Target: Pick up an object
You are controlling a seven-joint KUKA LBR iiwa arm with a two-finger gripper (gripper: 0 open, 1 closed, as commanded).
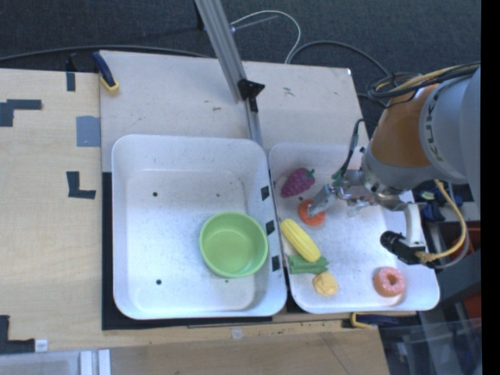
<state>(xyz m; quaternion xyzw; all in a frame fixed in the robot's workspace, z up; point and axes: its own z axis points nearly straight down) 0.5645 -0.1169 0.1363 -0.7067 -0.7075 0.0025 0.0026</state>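
The gripper sits low in the right bin, right over a small orange-red object, but whether it grips it or stands apart cannot be told. Beside that object lie a purple-red strawberry above and a yellow corn cob below, with a pink doughnut further off; the green bowl sits in the left bin

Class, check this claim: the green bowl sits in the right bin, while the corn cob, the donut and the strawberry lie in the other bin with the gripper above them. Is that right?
Not quite. The camera view shows the green bowl in the left bin, not the right one. The rest stands: the corn cob, the donut and the strawberry lie in the other bin, with the gripper above them.
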